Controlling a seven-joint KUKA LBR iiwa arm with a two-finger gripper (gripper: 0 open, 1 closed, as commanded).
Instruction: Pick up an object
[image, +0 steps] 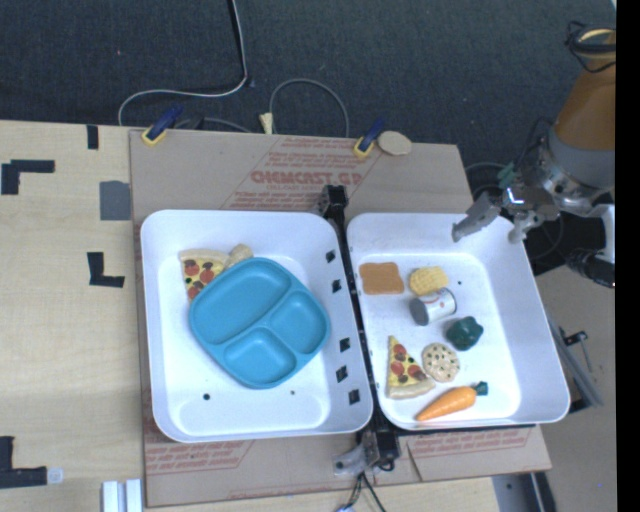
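So the grey two-finger end effector (492, 218) is hanging over the 1 o'clock corner of the right-hand shallow white bin (535, 305), prongs spread apart, nothing between them.

The pickable stuff sits well apart from it, clustered mid-bin toward 6 o'clock: a tan square toast piece (381, 278), a round yellow cracker (428, 279), a small grey-and-white cylinder (432, 306), a dark green lumpy toy (464, 332), a chocolate-chip cookie (440, 361), a toy pizza slice (402, 365) and an orange plastic carrot (449, 401).

My worry: they're packed tight, so a descent could land on two at once or just shove one aside. Flat ones like the toast look hard to pinch.

Hard to say what the green thing is. In the left bin, the blue divided plastic tray (259, 322) covers part of another pizza slice (202, 270).
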